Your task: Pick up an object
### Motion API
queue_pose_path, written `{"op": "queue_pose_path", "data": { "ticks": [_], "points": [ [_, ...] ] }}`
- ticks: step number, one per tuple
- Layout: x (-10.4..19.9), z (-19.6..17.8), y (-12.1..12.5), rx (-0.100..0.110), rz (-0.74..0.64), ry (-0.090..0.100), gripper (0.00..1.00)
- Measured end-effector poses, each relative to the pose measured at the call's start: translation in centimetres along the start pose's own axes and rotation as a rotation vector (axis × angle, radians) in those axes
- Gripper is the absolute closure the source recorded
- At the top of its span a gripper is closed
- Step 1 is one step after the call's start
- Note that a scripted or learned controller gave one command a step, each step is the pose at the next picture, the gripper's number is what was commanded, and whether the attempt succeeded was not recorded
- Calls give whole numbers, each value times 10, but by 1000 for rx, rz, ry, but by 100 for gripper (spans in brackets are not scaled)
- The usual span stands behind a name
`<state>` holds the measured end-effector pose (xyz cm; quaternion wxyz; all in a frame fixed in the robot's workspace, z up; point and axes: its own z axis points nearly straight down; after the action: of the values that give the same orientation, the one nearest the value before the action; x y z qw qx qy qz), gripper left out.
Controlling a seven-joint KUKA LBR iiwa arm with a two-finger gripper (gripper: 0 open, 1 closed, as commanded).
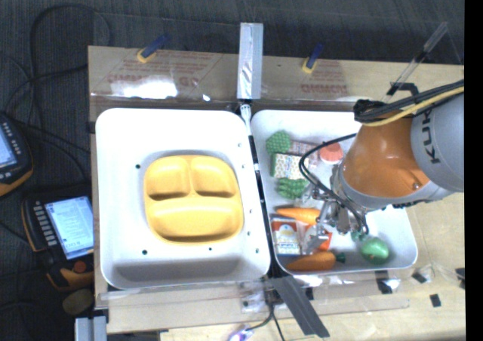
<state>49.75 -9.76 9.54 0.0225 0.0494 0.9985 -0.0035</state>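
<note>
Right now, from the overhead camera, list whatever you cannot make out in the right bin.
- Gripper: its fingers are small and lost against clutter; whether it holds anything cannot be told.
- Right bin: its upper right part is hidden under the arm's orange band.
- Small box beside the green toy: print too small to read.
- Red-and-white packet: label blurred, right side covered by the gripper.

Arm [445,143] enters from the right, grey casing, broad orange band [381,162] above the wrist, black and yellow cables looped over its far side. Wrist bent downward over the right side of the bench. Gripper [341,220] hangs low, pointing down and slightly toward the near-left.
</note>
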Motion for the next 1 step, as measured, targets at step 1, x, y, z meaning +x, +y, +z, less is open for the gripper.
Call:
{"op": "queue_pose_path", "data": {
  "ticks": [1],
  "points": [
    [0,0,-1,0,16,1,0]
  ]
}}
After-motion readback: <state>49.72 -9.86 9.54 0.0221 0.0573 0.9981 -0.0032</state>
